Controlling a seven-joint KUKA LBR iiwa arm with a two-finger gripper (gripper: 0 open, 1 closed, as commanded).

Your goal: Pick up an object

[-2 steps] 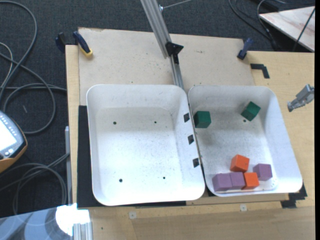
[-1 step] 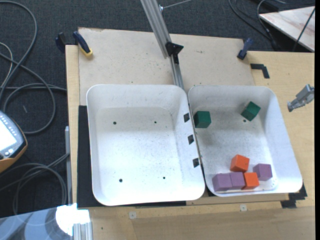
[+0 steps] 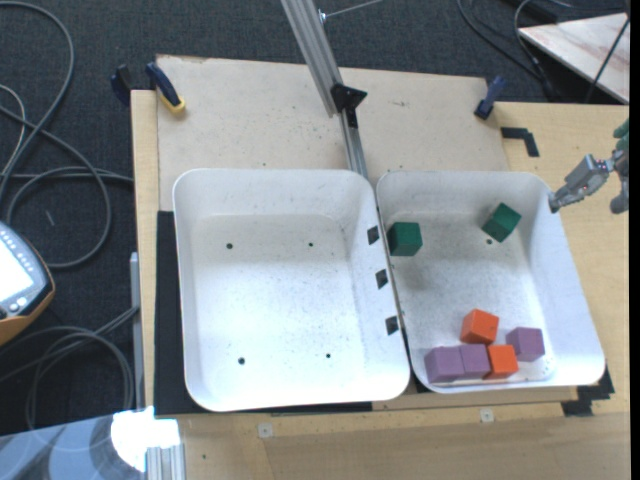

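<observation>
The right bin (image 3: 560, 268) holds two green cubes, one against its left wall (image 3: 404, 238) and one near the back right (image 3: 501, 222). Along its front lie an orange cube (image 3: 481, 326), a second orange cube (image 3: 502, 361), a purple block (image 3: 457, 362) and a purple cube (image 3: 526, 343). My gripper (image 3: 572, 192) hangs at the right edge of the view, over the right bin's back right rim, right of the far green cube. Nothing shows between its fingers.
The left bin (image 3: 200, 298) stands beside the right one. A metal pole (image 3: 312, 38) slants up from the gap between the bins at the back. Blue clamps (image 3: 166, 86) (image 3: 489, 99) grip the board's rear corners. Cables lie on the floor at left.
</observation>
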